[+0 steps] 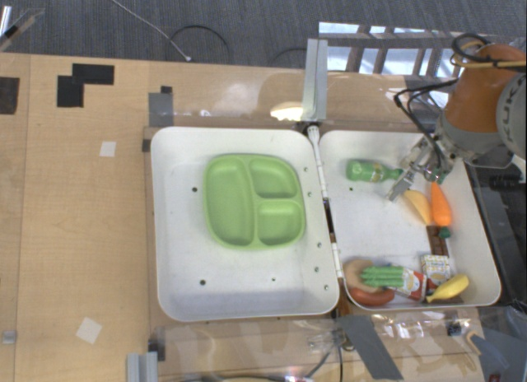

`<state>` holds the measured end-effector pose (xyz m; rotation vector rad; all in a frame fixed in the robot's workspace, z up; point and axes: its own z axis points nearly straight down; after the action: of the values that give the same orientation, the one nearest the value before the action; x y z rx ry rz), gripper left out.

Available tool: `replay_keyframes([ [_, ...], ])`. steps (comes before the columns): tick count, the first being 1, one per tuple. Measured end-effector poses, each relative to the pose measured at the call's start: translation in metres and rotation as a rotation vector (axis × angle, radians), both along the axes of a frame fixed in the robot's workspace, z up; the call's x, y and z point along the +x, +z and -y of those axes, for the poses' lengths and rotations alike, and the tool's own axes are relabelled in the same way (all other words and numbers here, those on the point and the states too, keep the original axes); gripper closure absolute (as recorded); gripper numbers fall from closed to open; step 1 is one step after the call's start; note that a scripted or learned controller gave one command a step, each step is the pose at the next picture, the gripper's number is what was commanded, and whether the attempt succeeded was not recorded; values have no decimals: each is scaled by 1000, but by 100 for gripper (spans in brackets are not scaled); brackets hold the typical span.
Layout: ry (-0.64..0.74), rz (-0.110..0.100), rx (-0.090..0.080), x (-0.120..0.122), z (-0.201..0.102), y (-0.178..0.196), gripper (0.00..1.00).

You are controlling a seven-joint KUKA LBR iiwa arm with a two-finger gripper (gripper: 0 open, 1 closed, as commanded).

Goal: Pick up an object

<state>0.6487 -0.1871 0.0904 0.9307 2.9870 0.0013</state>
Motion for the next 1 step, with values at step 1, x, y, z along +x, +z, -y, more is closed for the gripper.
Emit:
replay_keyframes([
  [1,38,-4,1,-20,9,-3,0],
])
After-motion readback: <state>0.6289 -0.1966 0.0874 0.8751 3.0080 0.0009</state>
